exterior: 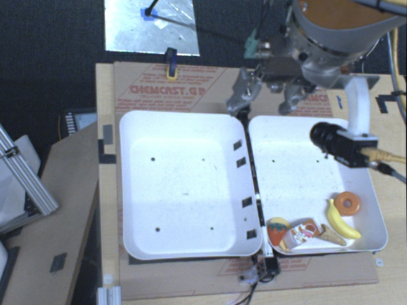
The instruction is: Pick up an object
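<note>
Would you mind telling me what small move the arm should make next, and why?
Probably it should swing the gripper toward the near corner of the right bin. It hangs over the bins' far edge with nothing between its fingers, while the banana, orange ring and small packet are clustered in that corner.
</note>
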